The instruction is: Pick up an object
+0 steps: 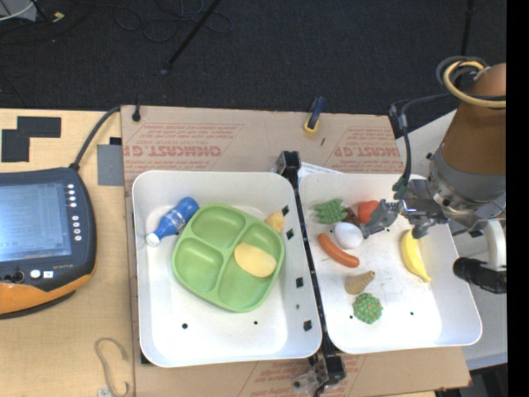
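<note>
Glossy plastic green plate [216,263], smooth white bins [157,321] — matt cardboard bench [207,143].

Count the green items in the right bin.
2: a leafy green piece at the bin's upper left, and a broccoli near the lower middle. The arm may hide more at the right.

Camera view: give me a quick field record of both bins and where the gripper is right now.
left bin: green divided plate with a yellow piece on it; blue bottle beside the plate
right bin: banana, white egg, orange sausage, green leafy piece, broccoli, tan piece
gripper: over the right bin's upper part, near the egg
held object: none seen between the fingers
outside bins: tablet on the left
</note>
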Motion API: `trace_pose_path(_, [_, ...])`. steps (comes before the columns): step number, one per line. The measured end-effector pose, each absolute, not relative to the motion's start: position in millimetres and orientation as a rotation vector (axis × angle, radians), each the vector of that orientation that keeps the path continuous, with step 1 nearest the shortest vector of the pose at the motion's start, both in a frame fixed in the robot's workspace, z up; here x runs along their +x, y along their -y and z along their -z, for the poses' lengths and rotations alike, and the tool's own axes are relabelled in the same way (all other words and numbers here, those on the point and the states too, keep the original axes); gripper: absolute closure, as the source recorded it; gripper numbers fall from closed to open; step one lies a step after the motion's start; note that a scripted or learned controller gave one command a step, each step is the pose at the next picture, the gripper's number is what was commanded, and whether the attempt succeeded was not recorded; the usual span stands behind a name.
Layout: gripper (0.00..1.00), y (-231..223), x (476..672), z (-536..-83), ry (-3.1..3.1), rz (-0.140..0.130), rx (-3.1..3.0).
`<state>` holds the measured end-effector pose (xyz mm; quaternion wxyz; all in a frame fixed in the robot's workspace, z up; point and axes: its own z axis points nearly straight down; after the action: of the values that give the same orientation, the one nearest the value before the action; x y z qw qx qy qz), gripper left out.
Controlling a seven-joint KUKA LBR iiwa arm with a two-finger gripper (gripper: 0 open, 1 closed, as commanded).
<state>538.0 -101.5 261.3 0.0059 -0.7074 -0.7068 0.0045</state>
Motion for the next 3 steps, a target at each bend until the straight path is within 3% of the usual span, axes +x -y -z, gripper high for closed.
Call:
trace_pose_path(1, [0.00, 101.7, 539.9, -267.5, 2.220, -0.003, -2.218])
trace_pose_path(3, [0.00, 110.3, 546.0, -145.1, 2.216, -0.009, -2.215])
